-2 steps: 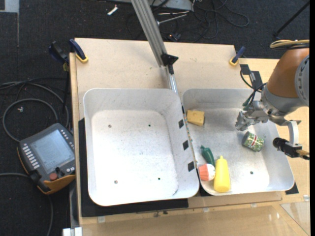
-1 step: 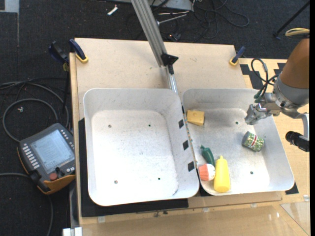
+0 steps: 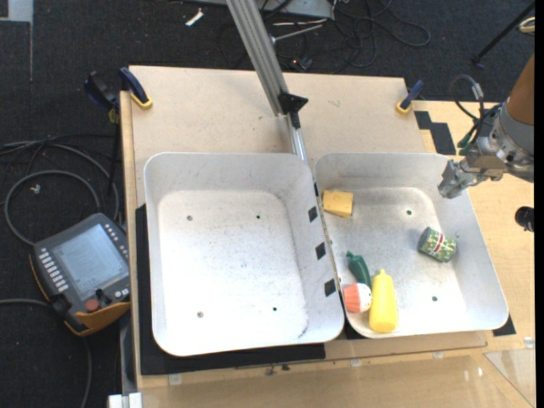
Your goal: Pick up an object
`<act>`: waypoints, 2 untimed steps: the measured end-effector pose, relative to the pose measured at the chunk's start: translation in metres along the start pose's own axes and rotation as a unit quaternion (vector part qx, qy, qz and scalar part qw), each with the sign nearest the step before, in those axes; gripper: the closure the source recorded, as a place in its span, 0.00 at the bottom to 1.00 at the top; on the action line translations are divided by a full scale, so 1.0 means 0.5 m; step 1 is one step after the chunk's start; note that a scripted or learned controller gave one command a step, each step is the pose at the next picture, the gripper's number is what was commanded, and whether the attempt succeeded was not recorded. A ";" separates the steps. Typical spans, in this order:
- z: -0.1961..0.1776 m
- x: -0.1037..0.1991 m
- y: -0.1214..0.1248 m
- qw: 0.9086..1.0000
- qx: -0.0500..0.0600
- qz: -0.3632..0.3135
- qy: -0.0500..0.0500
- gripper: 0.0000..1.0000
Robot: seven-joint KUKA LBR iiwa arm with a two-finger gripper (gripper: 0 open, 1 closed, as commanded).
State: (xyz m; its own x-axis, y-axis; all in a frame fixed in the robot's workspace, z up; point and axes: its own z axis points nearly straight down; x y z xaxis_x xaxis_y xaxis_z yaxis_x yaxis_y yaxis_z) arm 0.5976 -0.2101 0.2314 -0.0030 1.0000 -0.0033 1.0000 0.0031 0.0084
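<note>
Four objects lie left of and below the pincer [image 3: 452, 182], whose grip state I cannot tell; the yellow bottle [image 3: 383, 301] stands lengthwise, cap away.

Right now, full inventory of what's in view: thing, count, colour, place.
bins: 2, white, side by side on the bench; left bin, right bin
yellow block: 1, pale yellow, right bin, near its left wall toward the far side
can: 1, green with red and white, right bin, on its side toward the right
yellow bottle: 1, yellow, right bin, near edge
green item: 1, dark green, right bin, just left of the bottle's top
ball: 1, red and white, right bin, beside the bottle
pendant: 1, grey and orange, floor left of the bench
clamps: 2, blue and yellow, far bench corners; and
gripper: 1, grey, above the right bin's far right corner
</note>
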 end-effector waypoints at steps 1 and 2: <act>-0.093 0.000 0.004 1.000 0.001 0.000 0.000 1.00; -0.102 0.111 -0.011 1.000 0.004 -0.002 0.003 1.00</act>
State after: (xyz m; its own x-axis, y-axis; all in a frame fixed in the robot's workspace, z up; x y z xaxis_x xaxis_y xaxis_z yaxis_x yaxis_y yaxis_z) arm 0.5917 -0.1542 0.2822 -0.0077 1.0000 0.0017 1.0000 0.0077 0.0011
